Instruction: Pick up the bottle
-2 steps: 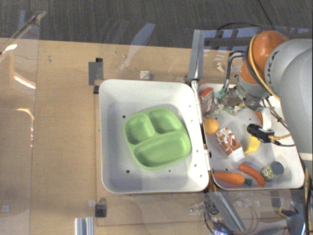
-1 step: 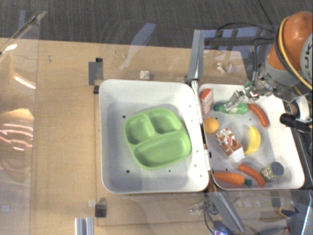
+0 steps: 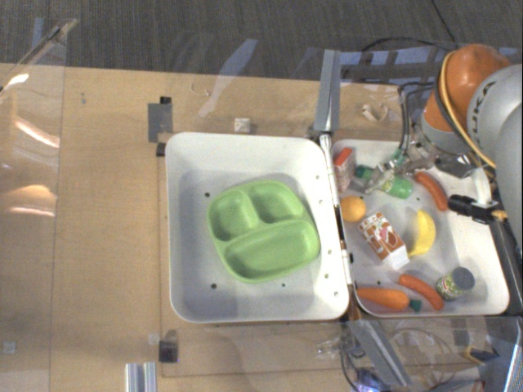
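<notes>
Left bin (image 3: 184, 219) holds a glossy green divided plate (image 3: 263, 230). In the right bin (image 3: 478, 307), the green bottle (image 3: 392, 187) lies on its side near the back wall. The end effector (image 3: 398, 167) hangs right over it, arm bent in from the right; its grip I cannot tell, too blurred.

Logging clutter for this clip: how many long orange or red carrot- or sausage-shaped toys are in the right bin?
3: a red sausage-shaped toy near the far right, an orange carrot-shaped toy at the near edge, another red-orange one beside it. The arm may hide more.
</notes>
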You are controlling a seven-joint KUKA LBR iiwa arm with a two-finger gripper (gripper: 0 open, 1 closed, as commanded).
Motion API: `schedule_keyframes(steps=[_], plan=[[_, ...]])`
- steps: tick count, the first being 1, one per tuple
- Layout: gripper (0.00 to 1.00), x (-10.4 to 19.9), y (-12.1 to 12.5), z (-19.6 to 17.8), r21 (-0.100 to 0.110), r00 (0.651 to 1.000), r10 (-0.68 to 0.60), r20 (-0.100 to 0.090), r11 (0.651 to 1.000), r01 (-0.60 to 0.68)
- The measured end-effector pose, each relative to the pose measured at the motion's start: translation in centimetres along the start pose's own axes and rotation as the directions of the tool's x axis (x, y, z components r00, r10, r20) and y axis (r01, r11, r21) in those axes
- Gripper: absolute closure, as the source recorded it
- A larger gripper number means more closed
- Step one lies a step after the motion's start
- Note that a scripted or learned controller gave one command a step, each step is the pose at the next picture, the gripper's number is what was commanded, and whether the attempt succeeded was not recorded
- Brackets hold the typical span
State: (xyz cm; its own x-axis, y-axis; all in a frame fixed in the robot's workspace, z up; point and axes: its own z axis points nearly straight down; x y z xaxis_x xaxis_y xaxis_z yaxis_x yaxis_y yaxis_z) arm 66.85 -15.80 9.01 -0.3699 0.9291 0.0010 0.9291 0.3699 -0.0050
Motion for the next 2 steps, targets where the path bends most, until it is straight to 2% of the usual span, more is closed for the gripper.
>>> schedule_keyframes(steps=[1, 2], plan=[[1.00, -0.1, 0.2, -1.3, -0.006, 1.000, -0.008, 0.009, 1.000, 0.008], [1.00, 11.7, 4.2, -13.8, -0.013, 0.962, 0.271, 0.000, 0.962, -0.271]])
